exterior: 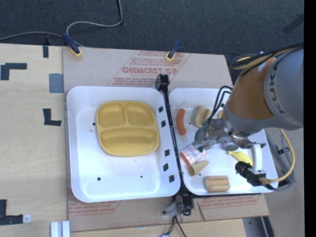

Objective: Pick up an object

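The right bin [217,190] holds several small items. An orange-red sausage [181,121] lies near its left wall, with a tan bread piece [200,115] beside it. A red and white packet [193,155] and a tan cone [197,168] sit in the middle. A brown bread roll [217,183] lies at the front, and a yellow piece [240,156] shows under the arm. My gripper [202,140] hangs low over the bin's middle, just above and right of the packet. The wrist hides what lies beneath it.
The left bin [81,147] carries a yellow divided plate [127,128]. A black divider [168,127] runs between the two bins. The grey and orange arm [256,98] covers the right bin's back right part. Cables [276,179] trail at the right edge.
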